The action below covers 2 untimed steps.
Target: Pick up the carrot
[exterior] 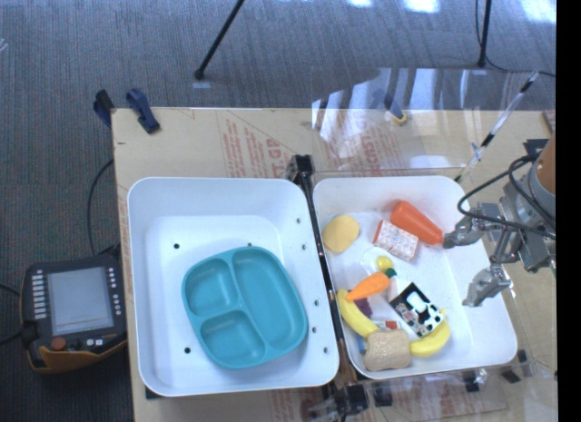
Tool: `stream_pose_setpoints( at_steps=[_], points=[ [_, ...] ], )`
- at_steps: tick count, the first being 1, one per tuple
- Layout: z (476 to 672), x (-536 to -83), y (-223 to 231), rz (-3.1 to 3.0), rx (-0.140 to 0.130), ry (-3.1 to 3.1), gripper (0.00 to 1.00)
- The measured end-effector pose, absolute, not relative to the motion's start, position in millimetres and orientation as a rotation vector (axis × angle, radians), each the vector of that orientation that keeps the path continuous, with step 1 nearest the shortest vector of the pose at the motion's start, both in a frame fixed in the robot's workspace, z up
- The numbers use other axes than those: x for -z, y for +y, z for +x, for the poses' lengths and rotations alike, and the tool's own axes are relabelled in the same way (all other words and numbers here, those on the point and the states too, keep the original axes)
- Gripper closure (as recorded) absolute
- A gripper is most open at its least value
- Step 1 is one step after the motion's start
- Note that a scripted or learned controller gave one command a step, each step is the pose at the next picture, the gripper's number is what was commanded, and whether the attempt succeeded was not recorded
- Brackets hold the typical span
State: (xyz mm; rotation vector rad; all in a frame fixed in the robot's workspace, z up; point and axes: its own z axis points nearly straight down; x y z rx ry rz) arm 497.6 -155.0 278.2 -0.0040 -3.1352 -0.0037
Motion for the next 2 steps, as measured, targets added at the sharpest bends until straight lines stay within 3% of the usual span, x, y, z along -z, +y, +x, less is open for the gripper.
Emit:
stream_pose_setpoints(
  at_steps=[1, 2],
  points=[
    [535.4, -140.4, -111.0, -0.182, 0.009, -3.118, 0.00],
    [532.2, -91.3, -82.8, -0.492, -0.006, -3.102, 0.00]
  ],
)
